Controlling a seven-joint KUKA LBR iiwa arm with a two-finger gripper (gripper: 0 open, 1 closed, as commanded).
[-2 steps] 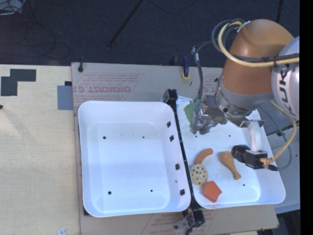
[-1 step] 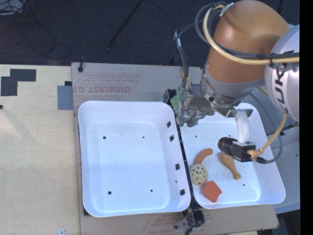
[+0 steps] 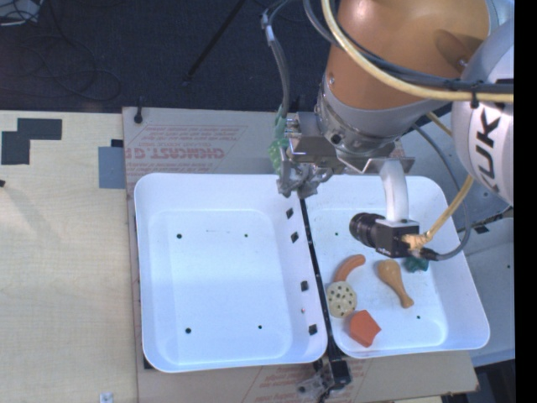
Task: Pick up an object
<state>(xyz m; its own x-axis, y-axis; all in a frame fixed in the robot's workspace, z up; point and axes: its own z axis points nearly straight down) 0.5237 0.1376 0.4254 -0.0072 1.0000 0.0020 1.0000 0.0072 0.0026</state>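
Orange block point(image 3: 363, 327), well below jaws point(image 3: 295, 187)

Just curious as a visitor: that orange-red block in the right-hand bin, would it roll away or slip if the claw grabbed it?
The orange-red block looks flat-sided, so it probably stays put rather than rolling. Its faces should give the claw a fair hold. It seems small, likely light.

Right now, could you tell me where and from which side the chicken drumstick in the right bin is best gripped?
Probably across the thick, rounded end of the drumstick, coming straight down from above. It lies flat, thin bone end toward the bin's near edge, with bare floor on both sides; the sausage to its left lies apart from it.
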